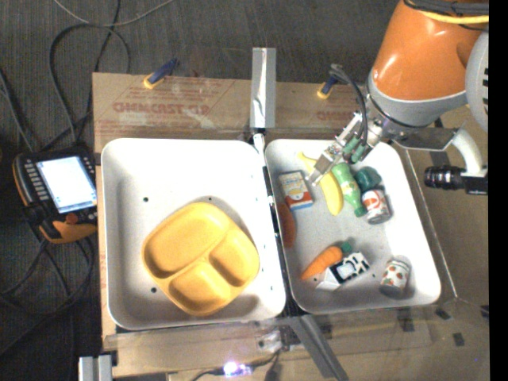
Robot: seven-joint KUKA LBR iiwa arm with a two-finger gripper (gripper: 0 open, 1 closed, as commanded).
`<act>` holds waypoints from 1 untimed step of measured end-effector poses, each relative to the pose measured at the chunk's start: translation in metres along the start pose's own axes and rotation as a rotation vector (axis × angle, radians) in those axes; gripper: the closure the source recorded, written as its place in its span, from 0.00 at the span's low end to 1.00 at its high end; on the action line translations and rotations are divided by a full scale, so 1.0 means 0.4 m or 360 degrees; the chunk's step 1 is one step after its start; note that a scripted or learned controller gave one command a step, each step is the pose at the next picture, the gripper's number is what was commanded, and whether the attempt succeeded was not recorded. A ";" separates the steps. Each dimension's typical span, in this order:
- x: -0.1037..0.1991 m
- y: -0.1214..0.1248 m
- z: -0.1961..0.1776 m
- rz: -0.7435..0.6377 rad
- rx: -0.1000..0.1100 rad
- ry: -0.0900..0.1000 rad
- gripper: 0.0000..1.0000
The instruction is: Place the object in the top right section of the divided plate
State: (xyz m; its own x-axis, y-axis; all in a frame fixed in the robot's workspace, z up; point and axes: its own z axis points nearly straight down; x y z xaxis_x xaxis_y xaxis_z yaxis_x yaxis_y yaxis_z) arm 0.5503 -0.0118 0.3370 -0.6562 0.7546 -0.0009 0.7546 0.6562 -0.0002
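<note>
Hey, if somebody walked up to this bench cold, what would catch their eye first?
Probably the yellow divided plate in the left bin, bright against the white. Next, the arm's big orange band at upper right, with the gripper low over the right bin, above a banana among a carrot and small cans.

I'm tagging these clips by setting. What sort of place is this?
Probably a robotics lab, not a kitchen: two white bins clamped to a bench, toy food such as a carrot, loose cables and a handheld control pendant on the floor.
</note>
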 end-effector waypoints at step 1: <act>-0.052 -0.069 -0.244 -0.0125 -0.0002 -0.0004 1.00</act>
State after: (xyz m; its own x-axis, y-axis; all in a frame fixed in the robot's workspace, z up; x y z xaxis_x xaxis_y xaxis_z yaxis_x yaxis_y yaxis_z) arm 0.5431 -0.0455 0.4347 -0.7133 0.7009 -0.0032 0.7009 0.7133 0.0011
